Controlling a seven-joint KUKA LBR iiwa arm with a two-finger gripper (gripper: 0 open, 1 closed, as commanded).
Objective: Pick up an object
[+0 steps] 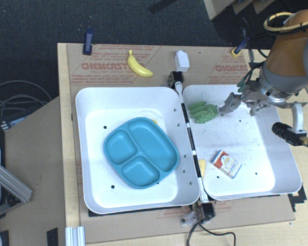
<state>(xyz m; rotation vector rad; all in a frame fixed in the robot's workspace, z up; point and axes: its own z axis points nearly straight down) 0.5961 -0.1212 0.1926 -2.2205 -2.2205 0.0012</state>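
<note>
A crumpled green object (203,111) lay in the right bin (277,181), near its back left corner. A small red and white packet (226,164) lay further forward in that bin. Just right of the green object, the gripper (242,105) hung over the bin with its two fingers spread apart, nothing between them. A blue divided plate (139,151) sat in the left bin (92,106). A yellow banana (138,65) rested on the bench (72,70) behind it.
</note>
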